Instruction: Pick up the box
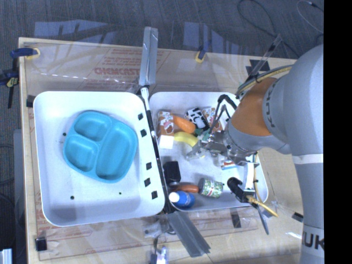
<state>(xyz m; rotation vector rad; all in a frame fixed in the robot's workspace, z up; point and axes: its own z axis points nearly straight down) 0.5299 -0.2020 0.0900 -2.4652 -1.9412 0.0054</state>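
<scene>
Two shallow white bins [49, 147] sit before us; the left one carries a blue sectioned plastic tray [100, 145]. Our gripper [204, 146] hangs mid right bin; whether it grasps anything, we cannot tell. A small printed cardboard box [165, 122] lies near that bin's top-left corner.

One fixed camera looks down at a slant on both bins [93, 213], arm [286, 114] entering from right.

Right bin [263, 187] crowded with clutter; open floor around blue tray [100, 145].
</scene>
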